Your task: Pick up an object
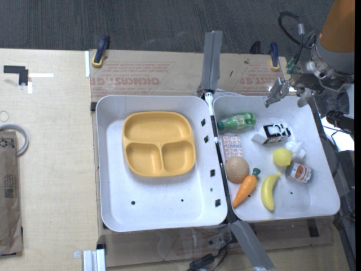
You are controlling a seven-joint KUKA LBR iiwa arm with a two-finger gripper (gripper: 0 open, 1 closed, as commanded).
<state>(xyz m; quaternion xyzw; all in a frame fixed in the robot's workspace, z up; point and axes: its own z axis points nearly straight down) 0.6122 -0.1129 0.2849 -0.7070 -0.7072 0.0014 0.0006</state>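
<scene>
The gripper hangs above the far right corner of the right bin, and its jaws are spread with nothing between them. So the step is the approach; no object is picked yet. The objects lie in this bin: a green bottle, a small carton, a lemon, a banana, a carrot. The bottle and the carton are the nearest. I think the next move needs a descent over one object, with the jaws on both its sides before closing. The left bin holds a yellow tray.
</scene>
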